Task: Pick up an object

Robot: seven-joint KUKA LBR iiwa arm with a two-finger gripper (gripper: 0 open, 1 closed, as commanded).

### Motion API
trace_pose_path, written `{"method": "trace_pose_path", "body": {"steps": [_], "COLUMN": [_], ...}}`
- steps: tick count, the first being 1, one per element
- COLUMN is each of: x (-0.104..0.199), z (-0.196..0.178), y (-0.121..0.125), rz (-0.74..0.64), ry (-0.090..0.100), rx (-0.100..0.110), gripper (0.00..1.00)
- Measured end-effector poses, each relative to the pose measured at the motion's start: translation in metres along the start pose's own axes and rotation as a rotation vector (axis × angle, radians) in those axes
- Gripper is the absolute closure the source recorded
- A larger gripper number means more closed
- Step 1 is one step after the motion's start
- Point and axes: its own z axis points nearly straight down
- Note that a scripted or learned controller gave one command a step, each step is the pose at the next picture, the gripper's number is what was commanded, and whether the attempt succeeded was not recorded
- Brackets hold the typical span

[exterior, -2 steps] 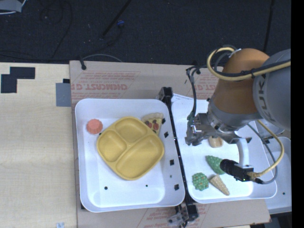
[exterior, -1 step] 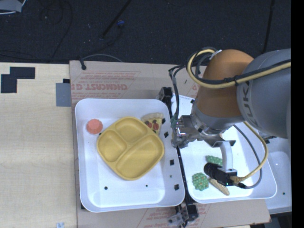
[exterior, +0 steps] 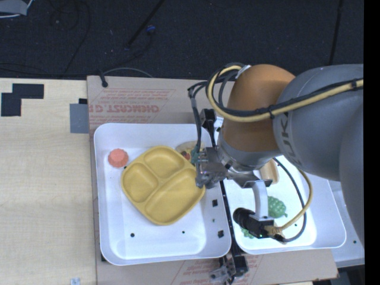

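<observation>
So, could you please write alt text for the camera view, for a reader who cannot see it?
A grey arm with an orange band reaches from the right over two white bins, its gripper at the right edge of a yellow tray in the left bin. An orange ball lies left of the tray; a green object lies in the right bin.

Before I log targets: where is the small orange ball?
The orange ball lies in the left bin, near its far-left corner, just left of the yellow divided plate.

1. A pale wood-grain table [exterior: 41, 183] fills the left side.
2. Brown printed cardboard [exterior: 139, 103] lies on it.
3. Beyond, a dark floor [exterior: 178, 28] carries loose cables [exterior: 139, 31].
</observation>
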Motion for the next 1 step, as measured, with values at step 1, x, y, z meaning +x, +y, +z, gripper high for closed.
{"method": "trace_pose_path", "body": {"steps": [1], "x": [-0.0023], "z": [-0.0001], "y": [0.0003], "rz": [0.004], "ry": [-0.002], "rx": [0.000], "gripper": [0.00]}}
